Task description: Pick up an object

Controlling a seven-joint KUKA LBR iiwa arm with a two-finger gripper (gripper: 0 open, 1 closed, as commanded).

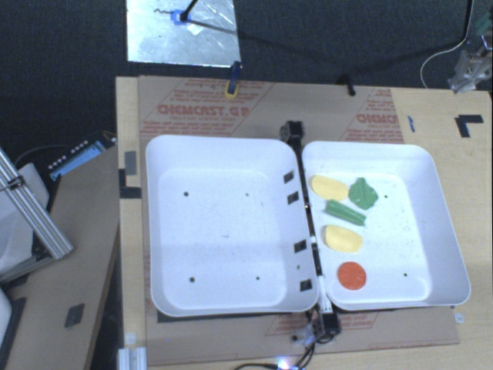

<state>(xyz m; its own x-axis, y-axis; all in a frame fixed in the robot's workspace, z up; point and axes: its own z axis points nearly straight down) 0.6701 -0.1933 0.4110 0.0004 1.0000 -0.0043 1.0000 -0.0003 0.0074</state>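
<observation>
The right bin (439, 206) holds several small objects near its left side. A yellow oval piece (329, 186) lies at the top, with a green leafy piece (363, 193) just right of it. Below them a green stick (345, 213) lies at a slant. Another yellow piece (343, 239) sits under the stick, and a red round piece (352, 275) rests nearest the front.
The left bin (166, 206) adjoins the right one, joined by black clips (300, 245) along the shared edge. Both bins rest on a cardboard sheet (200, 106). A shiny metal plate (181, 21) lies beyond the bench, and an aluminium frame (31, 214) stands at the left.
</observation>
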